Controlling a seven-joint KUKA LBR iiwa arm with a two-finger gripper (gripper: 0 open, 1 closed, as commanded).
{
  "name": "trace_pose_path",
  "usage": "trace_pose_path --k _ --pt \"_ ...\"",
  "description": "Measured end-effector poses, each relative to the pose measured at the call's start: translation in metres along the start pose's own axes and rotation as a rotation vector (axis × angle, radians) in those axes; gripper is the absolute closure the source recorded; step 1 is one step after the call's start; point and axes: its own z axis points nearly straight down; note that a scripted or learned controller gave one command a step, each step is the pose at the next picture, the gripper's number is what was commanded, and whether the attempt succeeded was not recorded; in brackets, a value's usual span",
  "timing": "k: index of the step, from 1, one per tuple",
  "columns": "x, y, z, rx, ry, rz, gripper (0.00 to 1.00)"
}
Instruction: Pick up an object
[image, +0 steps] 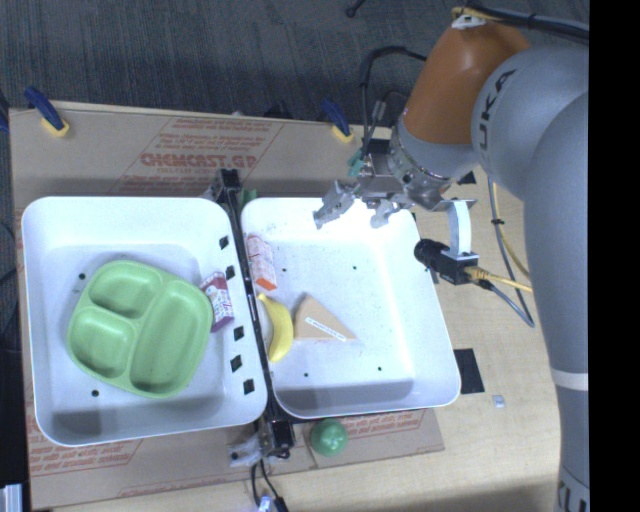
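My gripper (356, 209) hangs open over the far edge of the right bin (420, 330), its two grey fingers spread apart with nothing between them. Below it in that bin lie a tan wedge-shaped piece (320, 320), a yellow banana (277, 329) along the left wall, and a small red and white packet (262, 260) near the far left corner. All three lie well in front of and to the left of the gripper.
The left bin (50, 300) holds a green divided plate (138, 326) and a dark red packet (219, 299) by its right wall. A green ball (327, 437) sits on the cardboard in front of the bins. Blue clamps (47, 110) hold the cardboard's back edge.
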Motion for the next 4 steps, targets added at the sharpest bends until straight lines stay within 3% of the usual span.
trace_pose_path --k 1,2,3,4 --pt "-0.017 -0.060 0.044 0.001 -0.001 0.000 0.00" --pt "-0.045 -0.057 -0.023 -0.004 -0.001 0.002 0.00" --pt "-0.100 -0.142 0.009 -0.001 -0.001 0.002 0.00" --pt "-0.087 -0.124 0.157 0.004 0.003 -0.001 0.00"
